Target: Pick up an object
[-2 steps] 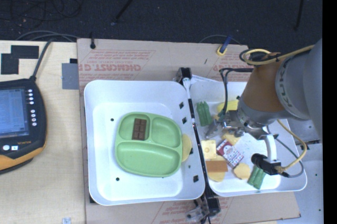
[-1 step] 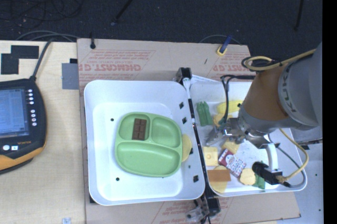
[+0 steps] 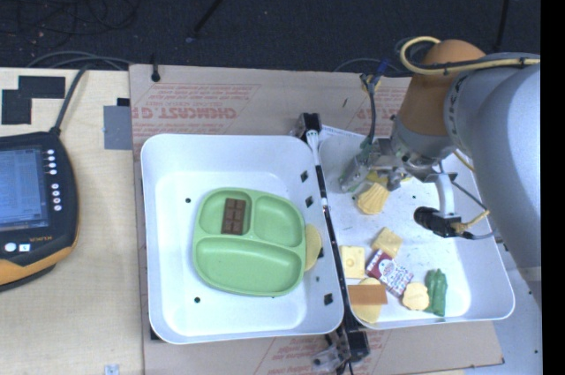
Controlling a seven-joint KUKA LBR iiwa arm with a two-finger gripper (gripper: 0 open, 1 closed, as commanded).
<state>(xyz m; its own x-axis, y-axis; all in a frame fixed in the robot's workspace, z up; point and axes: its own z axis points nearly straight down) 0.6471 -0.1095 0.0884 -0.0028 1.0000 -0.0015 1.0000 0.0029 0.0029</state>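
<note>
The arm reaches into the right bin [image 3: 494,294] and its pincer [image 3: 375,175] hangs low in the bin's far part, just above or touching a ridged yellow piece [image 3: 372,199]; from here I cannot tell how it is set, released or clenched. That yellow piece looks like the thing it is after. The other toys lie toward the bin's near edge: a yellow cube [image 3: 352,261], a red-and-white packet [image 3: 388,271], a green vegetable [image 3: 436,291]. The left bin [image 3: 168,188] holds a green divided tray [image 3: 252,263] with a brown bar [image 3: 234,215] in one compartment. To do this well, I would centre squarely over the yellow piece, press down enough to straddle it, then lift straight up, clear of the divider between the bins.
</note>
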